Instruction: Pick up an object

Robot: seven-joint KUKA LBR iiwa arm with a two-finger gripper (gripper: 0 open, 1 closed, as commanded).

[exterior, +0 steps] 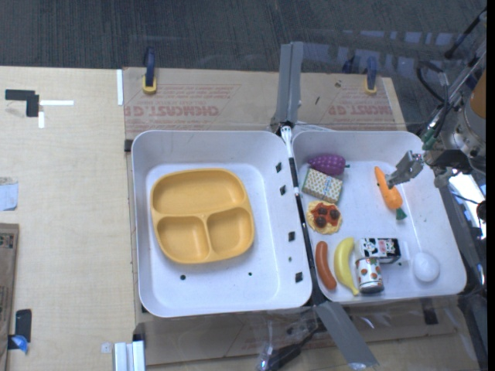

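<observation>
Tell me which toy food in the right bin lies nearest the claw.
The orange carrot, just below the claw near the bin's right side. The hot dog, banana and pizza lie farther left.

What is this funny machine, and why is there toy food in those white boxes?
It is a robot arm, reaching in from the right, filmed by one camera looking down from above. Its gripper hangs just over a toy carrot in the right bin; it is practising picking things up. That bin also has a banana, a sausage, a little pizza, purple grapes, a cracker-like block, a can, a small carton and a white egg. The left bin has a yellow divided plate. I can't tell if it holds anything.
</observation>
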